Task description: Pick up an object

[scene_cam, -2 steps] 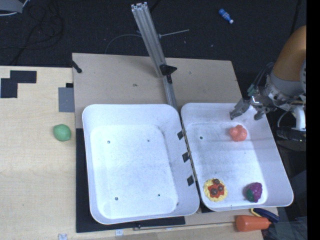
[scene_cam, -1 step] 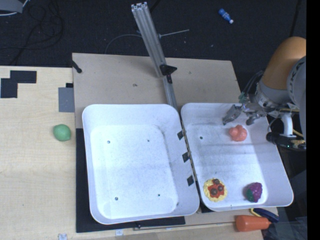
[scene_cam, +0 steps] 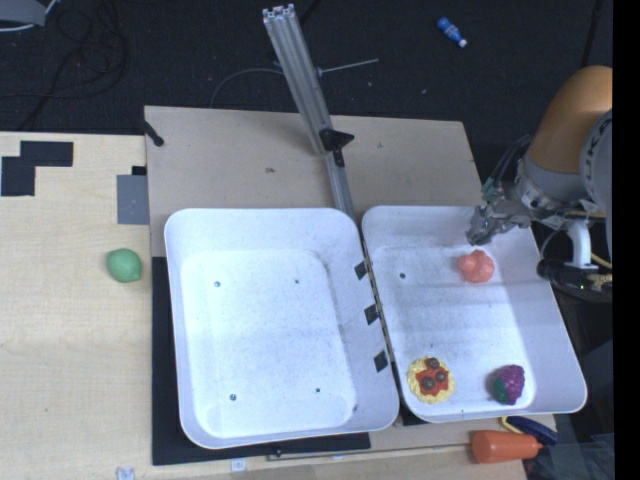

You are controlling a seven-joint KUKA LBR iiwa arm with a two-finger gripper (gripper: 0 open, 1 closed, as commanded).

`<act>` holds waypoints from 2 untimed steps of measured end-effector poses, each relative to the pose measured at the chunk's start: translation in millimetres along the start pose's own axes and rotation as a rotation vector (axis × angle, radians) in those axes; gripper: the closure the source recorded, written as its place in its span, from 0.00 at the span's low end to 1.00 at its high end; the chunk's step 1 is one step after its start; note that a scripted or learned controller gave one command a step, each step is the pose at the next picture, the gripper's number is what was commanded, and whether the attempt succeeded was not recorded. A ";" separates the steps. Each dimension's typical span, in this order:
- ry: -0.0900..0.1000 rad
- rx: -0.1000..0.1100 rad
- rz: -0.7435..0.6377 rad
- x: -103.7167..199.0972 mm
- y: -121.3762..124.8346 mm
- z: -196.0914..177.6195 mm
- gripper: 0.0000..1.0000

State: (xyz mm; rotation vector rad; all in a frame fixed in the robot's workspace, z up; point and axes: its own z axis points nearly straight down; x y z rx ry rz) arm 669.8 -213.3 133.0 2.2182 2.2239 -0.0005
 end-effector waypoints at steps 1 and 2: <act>-0.001 -0.004 0.003 -2.9 -9.1 -53.4 1.00; -0.001 -0.004 0.003 -3.8 -8.5 -104.6 1.00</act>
